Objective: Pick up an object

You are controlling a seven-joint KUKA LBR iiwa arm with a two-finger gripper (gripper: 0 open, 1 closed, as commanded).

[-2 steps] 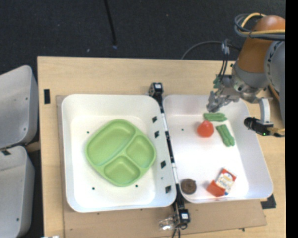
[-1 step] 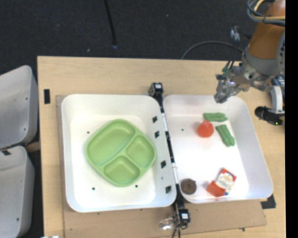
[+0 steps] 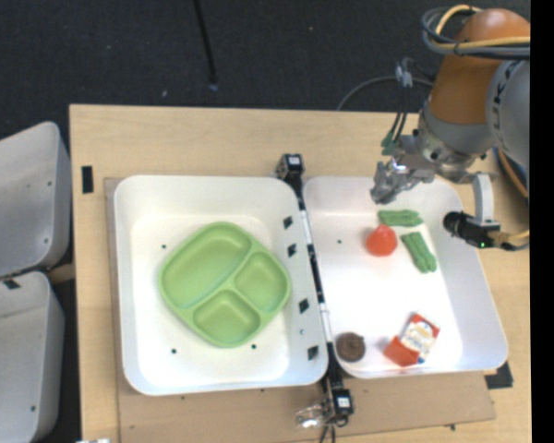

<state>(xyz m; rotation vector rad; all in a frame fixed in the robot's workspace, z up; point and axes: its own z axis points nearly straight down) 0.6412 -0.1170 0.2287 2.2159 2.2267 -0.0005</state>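
Note:
In the right bin (image 3: 351, 284) lie a red-orange ball (image 3: 381, 241), two green pod-shaped pieces (image 3: 400, 217) (image 3: 420, 251), a red and white packet (image 3: 413, 341) and a small brown disc (image 3: 351, 346). My gripper (image 3: 385, 188) hangs over the far end of that bin, just above and left of the upper green piece. Nothing shows between its fingers, and from this angle the gap between them is unclear.
The left bin (image 3: 138, 340) holds a green three-compartment plate (image 3: 224, 284). A divider with black clips (image 3: 305, 275) separates the two bins. White chairs (image 3: 18, 220) stand to the left of the bench.

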